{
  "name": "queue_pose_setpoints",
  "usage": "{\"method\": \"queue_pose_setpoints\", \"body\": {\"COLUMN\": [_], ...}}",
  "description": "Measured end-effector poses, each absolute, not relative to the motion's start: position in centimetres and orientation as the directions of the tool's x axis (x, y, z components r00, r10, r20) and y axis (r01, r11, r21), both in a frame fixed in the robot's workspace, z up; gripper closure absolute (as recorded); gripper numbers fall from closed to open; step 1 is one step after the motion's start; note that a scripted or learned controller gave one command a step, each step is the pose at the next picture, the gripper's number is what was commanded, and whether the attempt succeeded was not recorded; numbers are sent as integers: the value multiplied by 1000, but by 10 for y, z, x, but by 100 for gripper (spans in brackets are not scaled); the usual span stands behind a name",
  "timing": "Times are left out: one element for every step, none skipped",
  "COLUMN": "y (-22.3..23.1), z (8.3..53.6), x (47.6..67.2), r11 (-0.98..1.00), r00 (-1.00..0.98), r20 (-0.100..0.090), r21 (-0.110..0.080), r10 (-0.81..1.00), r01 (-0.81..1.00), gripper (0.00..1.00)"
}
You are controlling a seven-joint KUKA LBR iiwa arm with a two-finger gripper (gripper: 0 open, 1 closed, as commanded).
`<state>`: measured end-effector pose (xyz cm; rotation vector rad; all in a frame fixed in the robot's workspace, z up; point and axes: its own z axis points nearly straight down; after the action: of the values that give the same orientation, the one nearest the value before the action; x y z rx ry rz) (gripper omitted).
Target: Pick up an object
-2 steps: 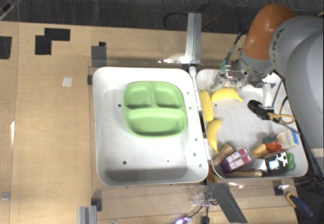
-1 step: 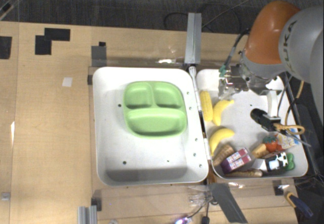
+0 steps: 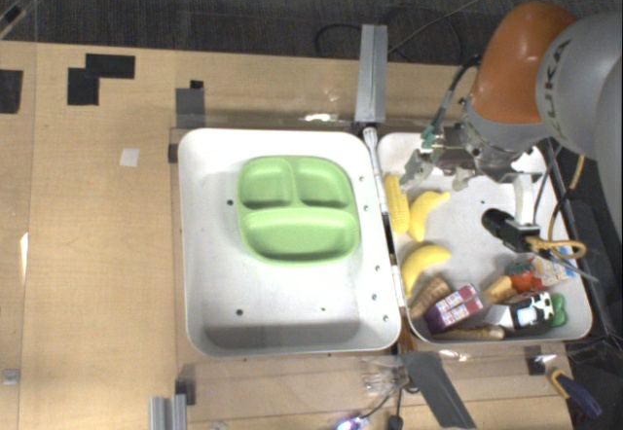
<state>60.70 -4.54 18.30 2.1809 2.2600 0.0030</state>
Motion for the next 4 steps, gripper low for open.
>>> {"method": "queue_pose_setpoints", "body": {"y": [-79, -79, -79, -79], "z": [98, 106, 106, 114], "x": [573, 574, 574, 576], "r11": [40, 39, 39, 39], "r00": [-40, -39, -39, -39], "r20": [0, 1, 1, 2], "r21": [2, 2, 2, 3], "r10": [999, 999, 999, 999], "r01": [999, 999, 999, 999], "gripper": [0, 100, 0, 100]}}
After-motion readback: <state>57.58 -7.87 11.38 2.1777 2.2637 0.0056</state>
